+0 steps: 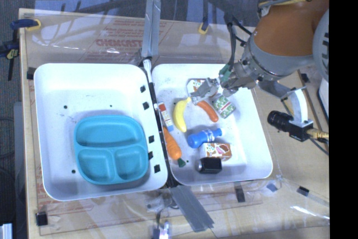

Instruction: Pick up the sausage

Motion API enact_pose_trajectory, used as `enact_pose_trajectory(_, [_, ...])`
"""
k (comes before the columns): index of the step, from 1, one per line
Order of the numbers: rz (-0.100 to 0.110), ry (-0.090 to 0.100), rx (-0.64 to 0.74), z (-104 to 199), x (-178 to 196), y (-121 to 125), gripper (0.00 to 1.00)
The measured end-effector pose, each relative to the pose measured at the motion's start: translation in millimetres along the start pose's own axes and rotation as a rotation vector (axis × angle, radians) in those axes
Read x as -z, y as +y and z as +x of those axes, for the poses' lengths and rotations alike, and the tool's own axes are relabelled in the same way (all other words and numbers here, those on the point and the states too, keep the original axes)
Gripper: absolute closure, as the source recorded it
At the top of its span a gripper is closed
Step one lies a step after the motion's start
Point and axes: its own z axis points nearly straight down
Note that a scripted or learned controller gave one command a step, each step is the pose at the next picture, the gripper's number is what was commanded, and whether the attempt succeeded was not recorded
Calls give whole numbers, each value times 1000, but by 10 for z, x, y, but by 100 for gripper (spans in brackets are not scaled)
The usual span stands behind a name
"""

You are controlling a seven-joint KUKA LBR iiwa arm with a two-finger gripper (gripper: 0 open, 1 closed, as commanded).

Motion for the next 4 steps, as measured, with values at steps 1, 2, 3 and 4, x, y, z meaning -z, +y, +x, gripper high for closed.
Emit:
enact_pose_trajectory(1, [6, 2, -22, -528, -1257, 249, 0])
enact_pose_trajectory(2, [5, 1, -22, -528, -1255, 250, 0])
enact_pose_trajectory(3, [5, 2, -53, -808, -2404, 643, 0])
enact_pose_trajectory(4, [2, 2, -49, -1246, -2467, 410, 0])
